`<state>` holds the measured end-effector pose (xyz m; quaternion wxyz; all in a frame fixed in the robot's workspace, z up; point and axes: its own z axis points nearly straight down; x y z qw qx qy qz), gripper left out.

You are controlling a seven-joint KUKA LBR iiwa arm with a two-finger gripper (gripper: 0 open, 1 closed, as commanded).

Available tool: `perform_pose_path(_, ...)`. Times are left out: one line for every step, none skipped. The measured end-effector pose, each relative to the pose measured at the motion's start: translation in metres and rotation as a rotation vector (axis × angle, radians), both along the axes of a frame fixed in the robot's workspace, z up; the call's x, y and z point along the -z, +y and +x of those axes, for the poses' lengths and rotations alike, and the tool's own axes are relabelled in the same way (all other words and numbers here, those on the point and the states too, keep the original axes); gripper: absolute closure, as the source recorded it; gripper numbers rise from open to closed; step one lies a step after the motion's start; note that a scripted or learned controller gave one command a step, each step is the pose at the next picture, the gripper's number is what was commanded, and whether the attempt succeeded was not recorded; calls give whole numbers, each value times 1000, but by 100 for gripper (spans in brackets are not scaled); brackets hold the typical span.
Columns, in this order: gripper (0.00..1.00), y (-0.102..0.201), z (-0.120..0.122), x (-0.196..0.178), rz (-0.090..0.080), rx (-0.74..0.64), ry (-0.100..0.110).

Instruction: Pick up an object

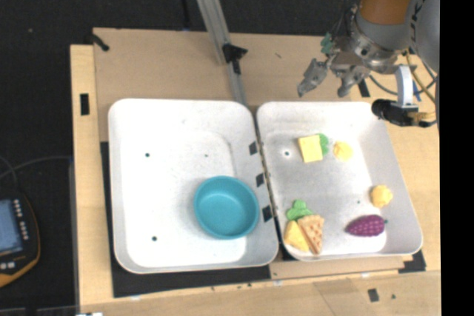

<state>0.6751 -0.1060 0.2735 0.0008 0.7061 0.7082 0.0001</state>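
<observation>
Yellow block (311, 149) sat nearest; gripper (330, 83) hung splayed and empty above the right bin (404, 181), so drop straight down.

Left bin (133, 159) holds a bowl (226, 206) near its front right; right bin (355, 115) holds six toy foods, pincer (330, 83) above its back edge.

Place: a robotics lab or test cell.
Bench (163, 70): plain wooden board on a dark floor.
Bins: two white bins (148, 137) side by side at centre.
Mast (211, 11): metal, at 12 o'clock.
Pendant (15, 233): at 8 o'clock.
</observation>
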Motion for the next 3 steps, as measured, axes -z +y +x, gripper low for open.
perform_pose_path(0, 0, 0, 0, -1, 0, 0)
perform_pose_path(0, -4, -5, 62, -1, 4, 6)
perform_pose_path(0, -2, -10, 125, -1, 5, 7)
